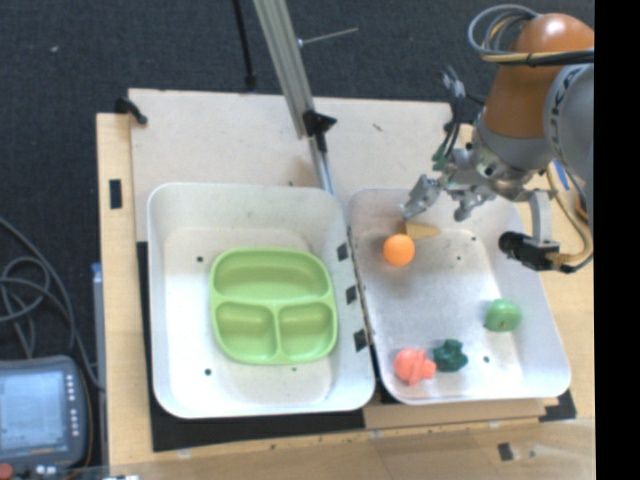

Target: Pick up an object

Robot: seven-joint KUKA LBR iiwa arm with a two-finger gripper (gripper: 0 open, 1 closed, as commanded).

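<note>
We record an orange ball [399,250] in the right bin [530,368], in its upper left part, beside a small tan piece [424,231]. The pincer [446,203] hangs just above and to the right of the ball; its fingers appear spread, with nothing seen between them. We judge the ball the nearest candidate: a short move down and to the left. The bin's left wall lies close by; open floor lies below. A green object [503,316], a dark green object [450,355] and a pink object [413,366] lie well apart, lower down. The left bin [180,228] holds a green divided tray [272,304].

orange ball [398,250], right bin's [540,368] upper left
</note>
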